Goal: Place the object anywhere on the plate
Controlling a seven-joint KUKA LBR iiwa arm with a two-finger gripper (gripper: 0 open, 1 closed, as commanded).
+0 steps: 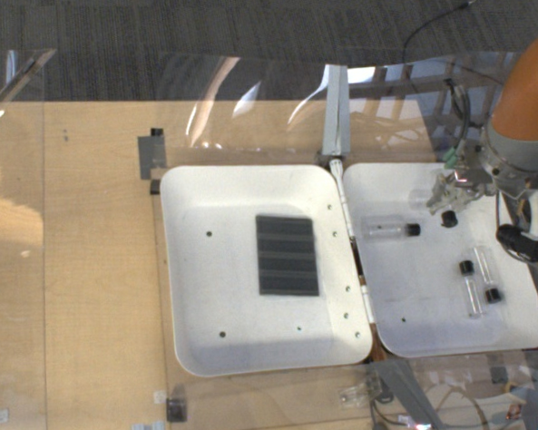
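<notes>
Bench (72, 267): pale wood, bearing two white bins side by side
Left bin (210, 286): holds a dark ribbed plate (287, 255), lying flat near its centre
Right bin (421, 318): holds three clear tubes with black caps, one (390, 230) near the left wall, two (478, 283) close together toward the right
Arm (522, 112): over the right bin's far right corner
Gripper (452, 198): above the bin floor, apart from the tubes; jaw state cannot be told

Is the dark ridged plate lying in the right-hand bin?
No, the dark plate lies flat in the left bin, while the right bin holds small clear tubes.
</notes>
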